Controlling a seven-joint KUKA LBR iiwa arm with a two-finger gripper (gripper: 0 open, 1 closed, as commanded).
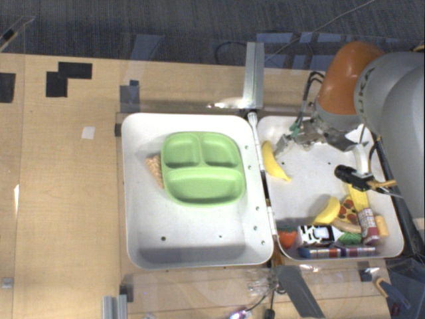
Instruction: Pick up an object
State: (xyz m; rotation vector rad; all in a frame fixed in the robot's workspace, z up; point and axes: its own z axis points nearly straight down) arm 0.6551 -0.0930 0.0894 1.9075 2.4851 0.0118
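Two bins sit side by side on the bench [60, 198]. In the left bin [143, 238] a divided plate [201, 167] lies near the middle, with a cracker [155, 170] tucked under its left edge. In the right bin [302, 201] a banana [273, 163] lies along the left wall. Toys [345, 224] are heaped in the near right corner. The gripper [299, 137] hangs over the bin's far side, right of the banana.

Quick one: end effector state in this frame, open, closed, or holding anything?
End effector: open or closed cannot be told; it hovers over the right bin near the banana, with nothing visibly between its fingers.
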